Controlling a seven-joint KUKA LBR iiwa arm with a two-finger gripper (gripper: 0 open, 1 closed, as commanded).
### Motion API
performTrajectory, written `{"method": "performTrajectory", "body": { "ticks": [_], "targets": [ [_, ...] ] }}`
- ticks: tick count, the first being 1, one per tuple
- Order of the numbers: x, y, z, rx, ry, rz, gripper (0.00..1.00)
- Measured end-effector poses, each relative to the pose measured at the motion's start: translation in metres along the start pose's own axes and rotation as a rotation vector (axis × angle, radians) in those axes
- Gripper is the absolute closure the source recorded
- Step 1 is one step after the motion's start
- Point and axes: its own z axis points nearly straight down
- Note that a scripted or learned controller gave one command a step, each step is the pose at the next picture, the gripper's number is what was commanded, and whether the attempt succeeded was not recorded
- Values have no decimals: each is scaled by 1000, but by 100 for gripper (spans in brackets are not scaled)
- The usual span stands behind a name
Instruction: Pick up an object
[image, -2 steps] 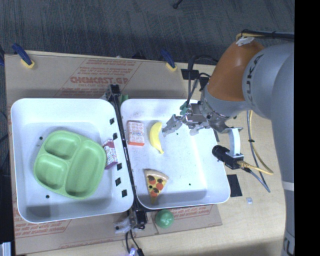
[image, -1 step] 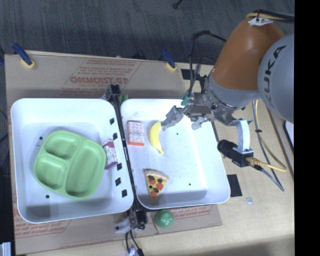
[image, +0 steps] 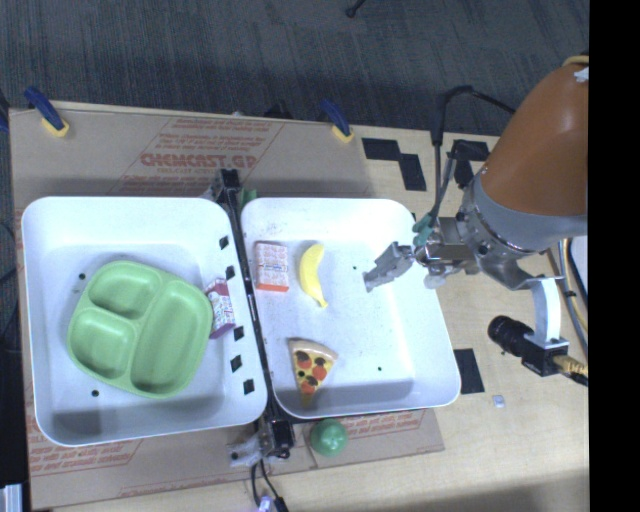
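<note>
Two white bins on cardboard over wooden bench; jaws state unclear

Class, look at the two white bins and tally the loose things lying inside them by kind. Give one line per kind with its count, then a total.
Green divided plate: 1
Small packets: 2, a purple one in the left bin and an orange-and-white one in the right bin
Toy banana: 1
Toy pizza slice: 1
Total: 5
</note>
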Motion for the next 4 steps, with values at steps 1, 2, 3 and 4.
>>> {"method": "performTrajectory", "body": {
  "ticks": [1,2,3,4],
  "targets": [
    [-27,1,20,2,0,-1,0],
    [-71,21,5,-1,0,0,0],
    [-101,20,255,2,2,-2,0],
    [-101,20,245,5,1,-7,100]
  ]
}}
